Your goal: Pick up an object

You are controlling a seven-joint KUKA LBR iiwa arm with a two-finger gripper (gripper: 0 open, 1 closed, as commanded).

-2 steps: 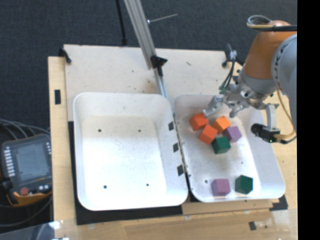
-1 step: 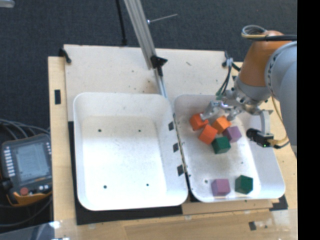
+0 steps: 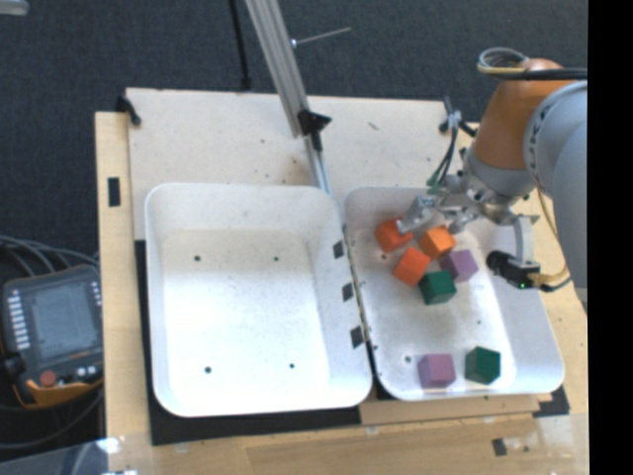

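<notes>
Right bin [image 3: 514, 364], centre-right of frame: cluster of orange, purple and green cubes [image 3: 423, 263] bunched at its upper end, two more lying lower; gripper [image 3: 427, 213] poised just over the cluster, presumably to pick, grip state cannot be told

A pale wooden bench [image 3: 114, 265] carries a lighter board [image 3: 218, 137] and two shallow white bins side by side. The right bin [image 3: 519, 359] lies under the gripper [image 3: 427, 218]; the left bin [image 3: 168, 374] sits well to its far side. A dark strip, possibly a mat [image 3: 257, 425], shows beneath the bins' near edges.
</notes>
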